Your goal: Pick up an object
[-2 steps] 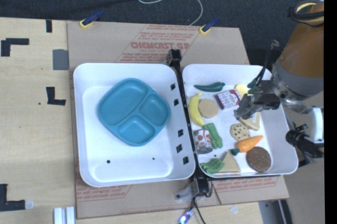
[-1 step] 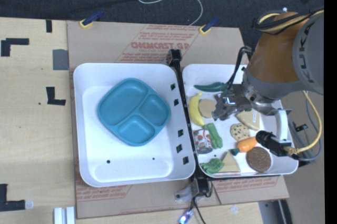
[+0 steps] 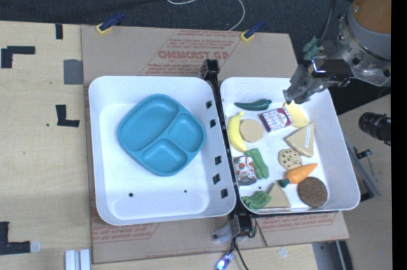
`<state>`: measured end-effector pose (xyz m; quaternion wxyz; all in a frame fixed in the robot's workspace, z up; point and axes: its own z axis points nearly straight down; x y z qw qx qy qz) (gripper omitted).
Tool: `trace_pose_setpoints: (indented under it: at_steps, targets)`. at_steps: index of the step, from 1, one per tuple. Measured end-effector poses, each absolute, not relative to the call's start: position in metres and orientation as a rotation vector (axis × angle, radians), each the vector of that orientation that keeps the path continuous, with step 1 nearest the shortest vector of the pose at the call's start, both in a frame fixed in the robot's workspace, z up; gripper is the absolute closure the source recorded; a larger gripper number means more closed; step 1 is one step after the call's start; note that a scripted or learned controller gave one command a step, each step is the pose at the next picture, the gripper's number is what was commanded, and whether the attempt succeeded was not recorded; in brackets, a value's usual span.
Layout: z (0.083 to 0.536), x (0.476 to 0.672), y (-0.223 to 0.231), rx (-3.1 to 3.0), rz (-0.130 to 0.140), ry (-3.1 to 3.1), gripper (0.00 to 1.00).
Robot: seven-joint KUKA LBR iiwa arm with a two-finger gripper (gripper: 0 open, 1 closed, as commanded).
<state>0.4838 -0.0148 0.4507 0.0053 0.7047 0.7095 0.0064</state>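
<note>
Carried a cardboard sheet (image 3: pixel 191 49) on the light wooden bench (image 3: pixel 38 135). Bore two white bins side by side: left bin (image 3: pixel 105 199) toward nine o'clock, right bin (image 3: pixel 340 154) toward three. Showed black tape marks (image 3: pixel 63 115) at nine o'clock and clips, yellow (image 3: pixel 110 22) and blue (image 3: pixel 253 30), at twelve.

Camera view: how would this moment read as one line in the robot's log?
task: pick up an object | tool: above right bin, far corner | nearest: yellow piece | blue plate: left bin
</note>
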Motion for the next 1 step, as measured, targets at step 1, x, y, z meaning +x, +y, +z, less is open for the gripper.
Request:
trace_pose_setpoints:
  at_steps: [1]
  targets:
    - [0.3703,0.4829,0.0588,2.216,-0.01,2.235,1.0]
